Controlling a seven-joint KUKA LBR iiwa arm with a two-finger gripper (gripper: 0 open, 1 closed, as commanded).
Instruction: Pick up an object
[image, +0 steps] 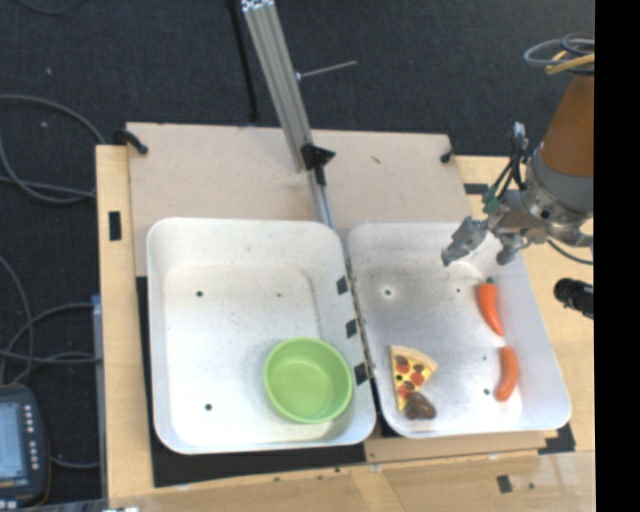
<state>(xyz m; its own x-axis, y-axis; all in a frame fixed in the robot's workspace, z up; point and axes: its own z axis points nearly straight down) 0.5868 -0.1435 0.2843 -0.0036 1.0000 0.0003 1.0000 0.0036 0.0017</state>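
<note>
We see the two-finger gripper (483, 246) hovering, jaws wide and empty, at twelve o'clock from the orange carrot-shaped toy (490, 307); nothing is picked yet.

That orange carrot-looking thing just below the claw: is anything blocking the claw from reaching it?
Nothing visible does. The gripper hangs over the right bin's far end, open, and the upper carrot lies just below it on bare floor. The second carrot and pizza slice lie farther on.

Two white bins (180, 250), one green bowl (308, 379), one pizza slice (410, 370), two orange sausages (489, 307).
</note>
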